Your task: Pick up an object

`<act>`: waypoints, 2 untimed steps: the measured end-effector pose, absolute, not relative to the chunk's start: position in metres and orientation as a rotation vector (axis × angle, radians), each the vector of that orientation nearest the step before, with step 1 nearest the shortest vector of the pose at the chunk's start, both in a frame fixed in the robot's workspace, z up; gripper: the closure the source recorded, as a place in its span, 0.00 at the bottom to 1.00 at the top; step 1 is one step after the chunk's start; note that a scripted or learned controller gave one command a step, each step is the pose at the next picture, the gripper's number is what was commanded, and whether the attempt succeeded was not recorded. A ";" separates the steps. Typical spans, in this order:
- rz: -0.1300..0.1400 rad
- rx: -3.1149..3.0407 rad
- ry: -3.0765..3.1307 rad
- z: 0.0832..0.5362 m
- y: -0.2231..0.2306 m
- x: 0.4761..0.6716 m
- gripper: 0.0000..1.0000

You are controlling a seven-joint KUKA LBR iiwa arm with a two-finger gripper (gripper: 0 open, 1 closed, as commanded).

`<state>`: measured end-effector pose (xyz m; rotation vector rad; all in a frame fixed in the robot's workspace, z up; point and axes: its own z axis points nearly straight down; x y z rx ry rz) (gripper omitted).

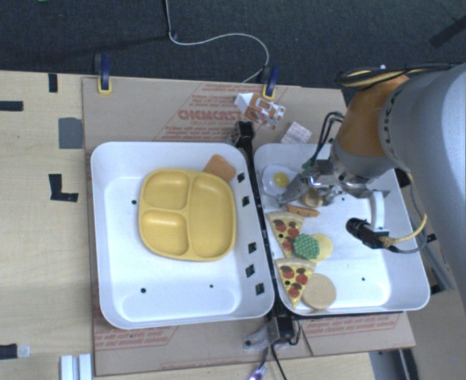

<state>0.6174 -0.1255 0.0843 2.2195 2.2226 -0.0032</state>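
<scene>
My gripper (308,190) reaches down into the right bin (375,291), near its back left part, just above a small brown hot-dog-like piece (302,210). A fried egg (277,181) lies to its left. In front of it sit a pizza slice (286,229), a green round piece (305,247), a yellow piece (322,246), a second pizza slice (294,279) and a tan cookie (320,292). The grey arm with its orange band (367,125) covers the bin's back right.
The left bin (114,291) holds a yellow divided plate (188,214) and a brown bread piece (219,167) at its back right. A black divider (252,212) runs between the bins. Paper tags (262,111) and a cable (217,42) lie behind the bins.
</scene>
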 end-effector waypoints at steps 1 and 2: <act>-0.003 2.220 2.224 0.084 -0.107 0.641 0.00; -0.016 2.221 2.229 0.085 -0.096 0.667 0.00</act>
